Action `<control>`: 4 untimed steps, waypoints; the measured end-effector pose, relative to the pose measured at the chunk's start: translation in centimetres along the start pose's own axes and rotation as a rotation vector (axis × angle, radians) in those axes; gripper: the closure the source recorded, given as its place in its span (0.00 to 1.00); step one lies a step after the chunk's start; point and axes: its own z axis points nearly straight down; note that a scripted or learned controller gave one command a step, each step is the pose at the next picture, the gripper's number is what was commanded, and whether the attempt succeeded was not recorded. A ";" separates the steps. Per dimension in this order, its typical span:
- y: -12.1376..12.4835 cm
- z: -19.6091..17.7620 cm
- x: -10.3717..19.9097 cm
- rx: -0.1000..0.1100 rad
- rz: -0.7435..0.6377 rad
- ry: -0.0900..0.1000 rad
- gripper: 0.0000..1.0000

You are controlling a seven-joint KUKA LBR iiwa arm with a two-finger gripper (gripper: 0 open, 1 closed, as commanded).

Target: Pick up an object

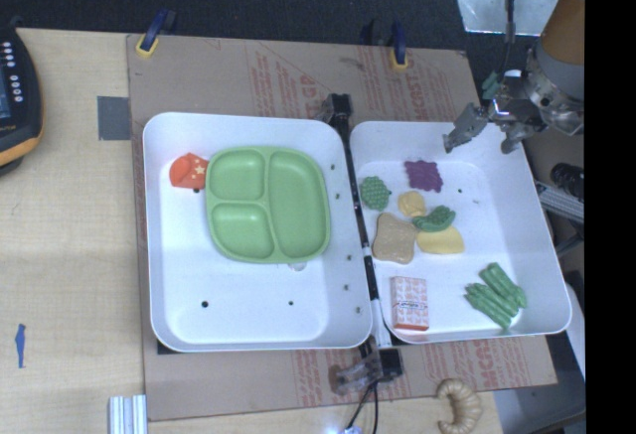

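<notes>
- The gripper (pixel 489 131) hangs over the far right corner of the right bin (pixel 527 223), its fingers (pixel 463 133) spread wide with nothing between them.
- In that bin lie a purple piece (pixel 423 174), a green round (pixel 375 192), a tan slab (pixel 395 237), a yellow piece (pixel 441 241), green beans (pixel 496 293) and a small box (pixel 408 303).
- The left bin (pixel 179 293) holds a green divided plate (pixel 267 203) with a red item (pixel 188 171) touching its left edge.

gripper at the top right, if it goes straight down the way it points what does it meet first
Probably the bare floor of the right bin near its far edge; the gripper has no item beneath it. The purple piece lies nearest, though depth is unclear.
</notes>
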 end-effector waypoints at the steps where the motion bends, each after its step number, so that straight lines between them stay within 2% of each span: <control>1: 4.4 17.5 1.1 0.004 -0.006 0.000 0.00; 2: 4.4 15.7 1.0 0.000 -0.005 -0.002 1.00; 3: 4.4 15.7 1.0 0.000 -0.005 -0.002 0.00; 4: 4.5 14.6 0.9 -0.001 -0.006 -0.003 1.00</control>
